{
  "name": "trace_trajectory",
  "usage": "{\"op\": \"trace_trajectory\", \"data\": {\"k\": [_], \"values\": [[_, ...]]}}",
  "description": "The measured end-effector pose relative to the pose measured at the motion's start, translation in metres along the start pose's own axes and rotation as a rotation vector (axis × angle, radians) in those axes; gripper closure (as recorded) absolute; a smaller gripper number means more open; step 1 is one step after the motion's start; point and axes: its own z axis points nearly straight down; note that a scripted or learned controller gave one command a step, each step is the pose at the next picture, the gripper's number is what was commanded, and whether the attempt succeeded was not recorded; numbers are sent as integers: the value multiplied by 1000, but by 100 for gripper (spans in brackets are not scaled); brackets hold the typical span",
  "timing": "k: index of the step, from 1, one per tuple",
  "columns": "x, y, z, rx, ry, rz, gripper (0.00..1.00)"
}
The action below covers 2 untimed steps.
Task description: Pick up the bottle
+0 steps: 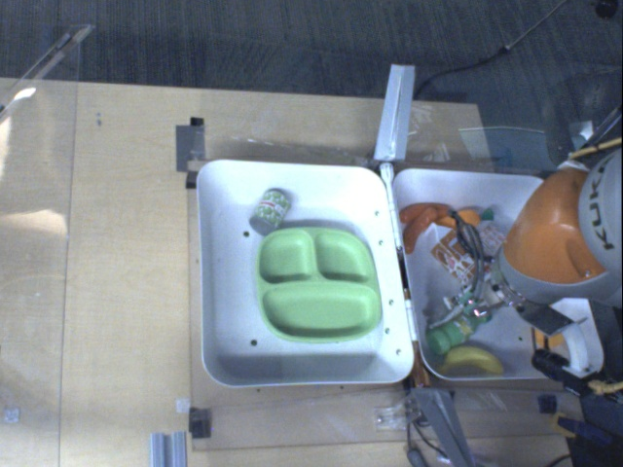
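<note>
Robot gripper (474,305) low in the right bin (506,358), over a green bottle (450,337).

The bottle lies at lower right of the frame, beside a banana (474,361). The arm reaches down to grasp it, apparently; whether it has closed is unclear. A green tray (318,282) fills the left bin (224,261).

A single fixed camera looks down from above the bench (117,261) at a slight slant, far enough back to take in both white bins (219,261) side by side; the floor (243,17) beyond fills the top, perhaps carpeted.
</note>
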Motion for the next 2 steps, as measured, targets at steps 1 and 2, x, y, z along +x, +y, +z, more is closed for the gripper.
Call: {"op": "trace_trajectory", "data": {"k": [1, 2], "values": [[-1, 4, -13, -10, -5, -1, 100], [-41, 37, -111, 9, 8, -122, 100]]}}
